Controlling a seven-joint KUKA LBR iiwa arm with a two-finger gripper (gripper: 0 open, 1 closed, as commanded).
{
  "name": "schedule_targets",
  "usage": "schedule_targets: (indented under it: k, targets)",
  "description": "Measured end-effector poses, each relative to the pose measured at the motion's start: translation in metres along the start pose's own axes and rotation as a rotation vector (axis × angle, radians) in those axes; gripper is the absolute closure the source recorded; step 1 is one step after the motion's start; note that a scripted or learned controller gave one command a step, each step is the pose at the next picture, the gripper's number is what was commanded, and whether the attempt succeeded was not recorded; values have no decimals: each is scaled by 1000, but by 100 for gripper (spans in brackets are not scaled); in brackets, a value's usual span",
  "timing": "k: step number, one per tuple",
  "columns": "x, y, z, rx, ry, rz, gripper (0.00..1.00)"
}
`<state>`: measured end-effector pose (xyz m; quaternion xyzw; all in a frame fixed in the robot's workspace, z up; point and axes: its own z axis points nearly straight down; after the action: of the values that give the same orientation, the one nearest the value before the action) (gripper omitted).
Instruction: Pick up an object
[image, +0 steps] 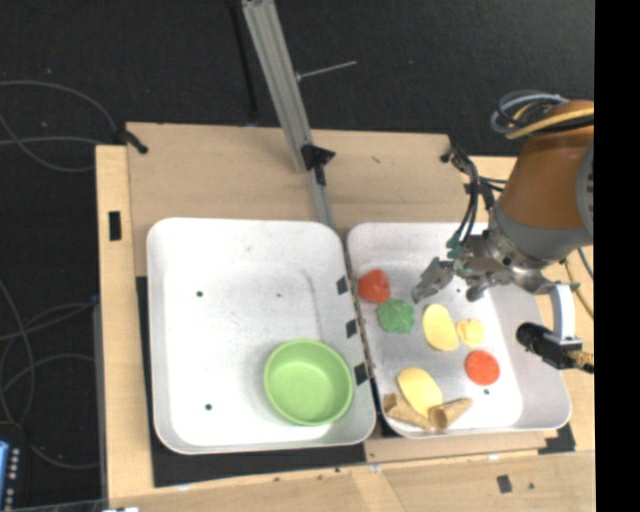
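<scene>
While the grey arm with its orange band (545, 185) is reaching in from the right, much of its wrist is blocking the far right part of the right white bin (400, 245).

Nearest the camera, along that bin's near edge, a tan ice-cream cone shape (450, 410) is lying on its side, touching a pale yellow oval piece (418, 386); a brownish scrap (402, 410) at the near left corner is too small to identify. Just beyond, a red-orange round piece (482, 367) is sitting toward the right edge. Nearer the middle, a yellow oval lump (439, 327) is lying beside a small yellow piece (470, 330), with a green crinkled lump (397, 317) to its left and a red round toy fruit (374, 287) just beyond that, close to the left wall.

In the left white bin (200, 260), a lime green plastic bowl (308, 381) is resting near the near right corner.

Over the middle of the right bin, the two-finger gripper (452, 281) is hovering with its dark fingers spread apart, nothing between them, above and apart from the toys. Its finger shapes are blurring into the wrist hardware, and the arm itself is cut off at the right.
</scene>
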<state>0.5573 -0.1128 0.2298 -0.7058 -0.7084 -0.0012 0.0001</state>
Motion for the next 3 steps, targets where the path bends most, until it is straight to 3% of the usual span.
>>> schedule_targets:
  k: [1, 3]
  targets:
    - [0, 0, 0, 0, 0, 1, 0]
    - [-3, 1, 106, 5, -5, 6, 0]
